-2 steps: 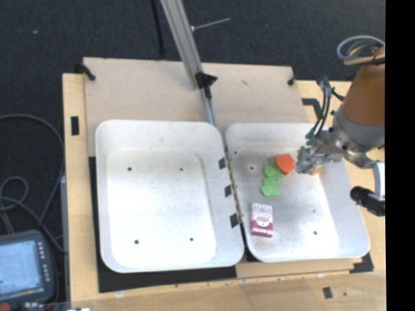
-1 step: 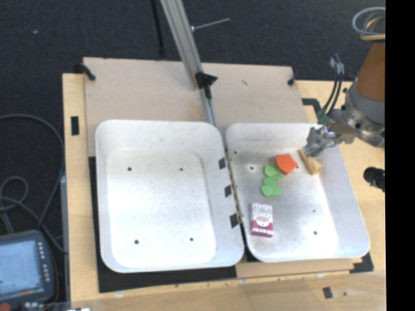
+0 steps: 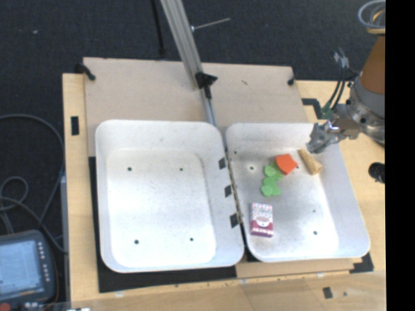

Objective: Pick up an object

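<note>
The right bin (image 3: 337, 232) holds an orange block (image 3: 286, 164), a tan wooden piece (image 3: 310, 161), two green round pieces (image 3: 272, 179) and a small pink-and-white box (image 3: 262, 218). My gripper (image 3: 322, 137) hangs over the bin's upper right corner, just up and right of the tan piece. Nothing shows between its fingers.
The left bin (image 3: 110, 173) lies beside the right one. A slanted aluminium rail (image 3: 185, 34) rises behind the bins. A cable and a pendant (image 3: 23, 264) lie off the bench at the left.
</note>
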Robot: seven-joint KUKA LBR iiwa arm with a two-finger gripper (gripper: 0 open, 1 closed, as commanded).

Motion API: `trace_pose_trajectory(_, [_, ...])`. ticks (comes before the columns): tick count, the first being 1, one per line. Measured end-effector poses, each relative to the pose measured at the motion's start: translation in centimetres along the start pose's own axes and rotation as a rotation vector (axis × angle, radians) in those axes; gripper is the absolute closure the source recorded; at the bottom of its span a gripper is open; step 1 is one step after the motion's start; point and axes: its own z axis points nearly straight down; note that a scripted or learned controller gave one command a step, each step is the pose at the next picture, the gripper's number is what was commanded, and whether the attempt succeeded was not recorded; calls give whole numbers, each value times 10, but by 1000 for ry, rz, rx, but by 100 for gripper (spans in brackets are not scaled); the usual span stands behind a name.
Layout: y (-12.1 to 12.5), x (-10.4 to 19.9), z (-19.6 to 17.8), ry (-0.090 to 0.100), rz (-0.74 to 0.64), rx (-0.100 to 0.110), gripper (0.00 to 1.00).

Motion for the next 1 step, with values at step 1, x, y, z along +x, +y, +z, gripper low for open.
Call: trace_pose_trajectory(1, [17,45,-1,0,1,0,100])
